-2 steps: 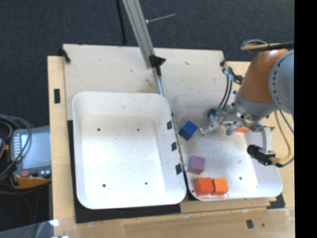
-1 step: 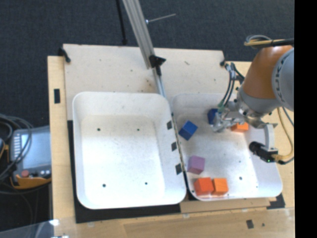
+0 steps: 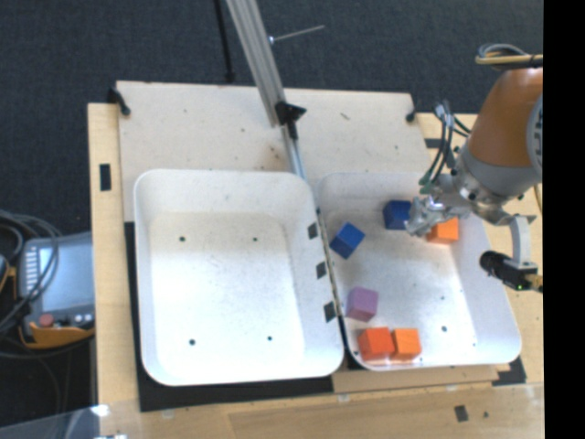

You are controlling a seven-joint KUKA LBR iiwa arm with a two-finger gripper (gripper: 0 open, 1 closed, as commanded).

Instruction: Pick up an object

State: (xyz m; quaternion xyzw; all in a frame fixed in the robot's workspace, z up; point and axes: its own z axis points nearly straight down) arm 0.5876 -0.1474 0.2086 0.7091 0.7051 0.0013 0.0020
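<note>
My claw (image 3: 428, 219) hangs low over the upper part of the right bin (image 3: 484, 337), between a dark blue cube (image 3: 396, 214) on one side and an orange block (image 3: 444, 231) on the other. It sits so close to both that I cannot tell whether it touches either, and I cannot tell how the claw is set from this angle. I see nothing gripped. So I judge this as the approach step: lined up near a target, no lift begun.

Other choices lie in the same bin: a lighter blue cube (image 3: 347, 240) near the left wall, a purple cube (image 3: 362, 303) below it, and 2 orange cubes (image 3: 388, 343) touching side by side at the bottom edge. The left bin (image 3: 164, 245) holds nothing to pick.

Next I should settle on 1 neighbour, centre over it, straddle it cleanly, close, then rise and check it comes along
</note>
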